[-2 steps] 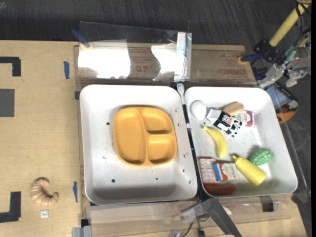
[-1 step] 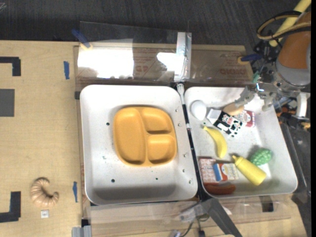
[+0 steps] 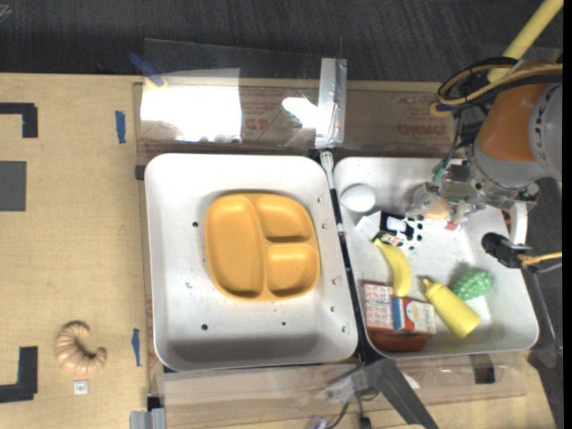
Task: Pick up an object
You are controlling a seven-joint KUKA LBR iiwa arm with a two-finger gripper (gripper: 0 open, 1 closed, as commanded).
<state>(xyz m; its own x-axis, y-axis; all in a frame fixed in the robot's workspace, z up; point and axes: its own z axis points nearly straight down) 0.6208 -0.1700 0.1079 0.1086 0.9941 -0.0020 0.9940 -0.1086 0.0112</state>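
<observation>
- The gripper [image 3: 450, 197] is hanging over the far end of the right bin [image 3: 527, 329], reaching in from the right under the orange-banded wrist. From here I am not making out how it is set or whether anything is in it; it is too small and cluttered to tell.
- Just beside it, toward the left bin [image 3: 170, 239], a black-and-white spotted object [image 3: 399, 228] is lying on the bin floor. To my eye that is the nearest candidate, though I cannot tell what it is.
- The banana [image 3: 398, 267] is lying just nearer the camera than the spotted object, its long axis running slantwise, curving away from the gripper.
- The yellow bottle [image 3: 450, 307] is lying tilted, cap end pointing toward the banana, with a knobbly green toy [image 3: 471, 284] touching or just beside it.
- A small carton [image 3: 396, 314] is resting flat at the near wall, and a white cup [image 3: 357, 197] is sitting by the dividing edge.
- The left bin is bearing a yellow divided tray [image 3: 263, 244].
- My guess is that a short shift leftward and down is all the next move is calling for.
</observation>
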